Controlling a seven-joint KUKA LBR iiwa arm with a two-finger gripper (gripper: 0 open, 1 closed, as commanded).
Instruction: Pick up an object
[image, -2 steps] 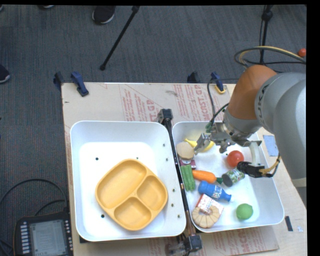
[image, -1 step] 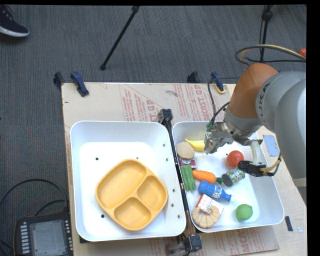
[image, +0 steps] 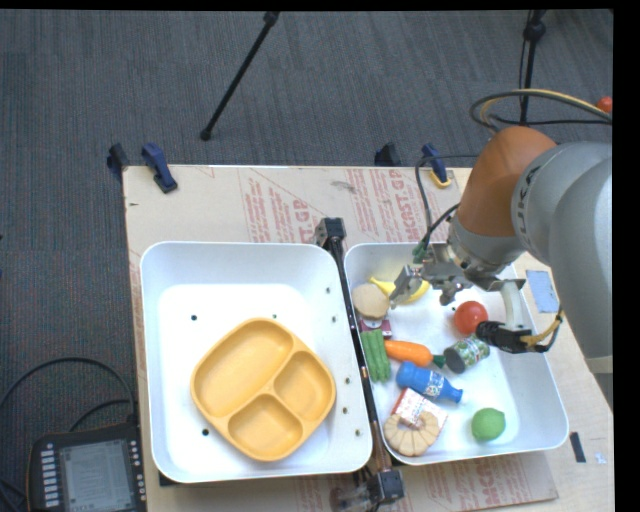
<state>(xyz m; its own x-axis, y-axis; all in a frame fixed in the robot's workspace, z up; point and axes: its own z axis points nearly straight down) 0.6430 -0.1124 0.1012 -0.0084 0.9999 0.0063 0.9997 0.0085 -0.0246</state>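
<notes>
Over the right bin (image: 556, 405), gripper (image: 412, 285) sits on the banana (image: 385, 287); finger state cannot be told.

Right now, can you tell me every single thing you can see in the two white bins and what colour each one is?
divided tray: 1, yellow-orange, lying in the left bin
right bin: 1, white, holds all the small things
banana: 1, yellow, top left of the right bin, beside the gripper
round bun: 1, tan, left edge of the right bin
green pod: 1, green, below the bun
carrot: 1, orange, middle of the right bin
blue bottle: 1, blue, below the carrot
tomato: 1, red, right of middle
dark can: 1, dark green, below the tomato
lime: 1, green, bottom right
waffle: 1, tan, bottom of the right bin
arm: 1, grey and orange, coming from the right
gripper: 1, dark, over the banana
</notes>
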